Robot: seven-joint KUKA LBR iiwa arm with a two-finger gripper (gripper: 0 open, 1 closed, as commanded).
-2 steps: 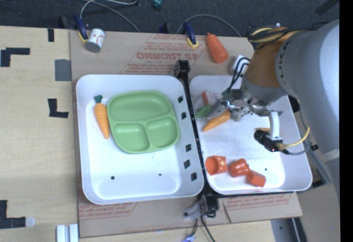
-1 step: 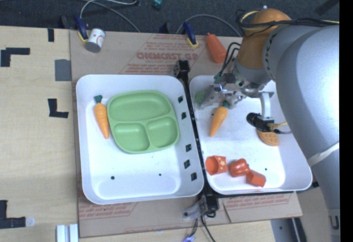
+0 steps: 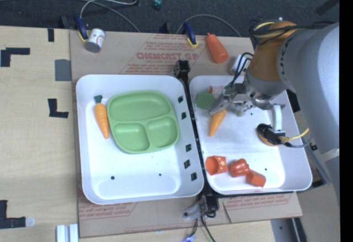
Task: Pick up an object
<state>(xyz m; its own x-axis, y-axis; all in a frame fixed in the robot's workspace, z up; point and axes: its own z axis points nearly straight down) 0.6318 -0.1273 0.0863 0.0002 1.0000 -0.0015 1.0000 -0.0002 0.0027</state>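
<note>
Little orange toy carrot (image 3: 217,121), tapered with its point facing down-left, lying in the right bin (image 3: 287,180). It's right under the gripper (image 3: 225,104), touching or almost touching the fingertips. Can't tell how far open the gripper is.

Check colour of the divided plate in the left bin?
Light green plate, clear in the camera view, lying in the white left bin.

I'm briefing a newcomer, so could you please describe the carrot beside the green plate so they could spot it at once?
Look at the left white bin, which holds a green divided plate. Just off the plate's left edge lies a small toy carrot, orange with a green leafy top pointing to the bin's far side. Unlike the carrot in the right bin, it lies away from the gripper.
</note>
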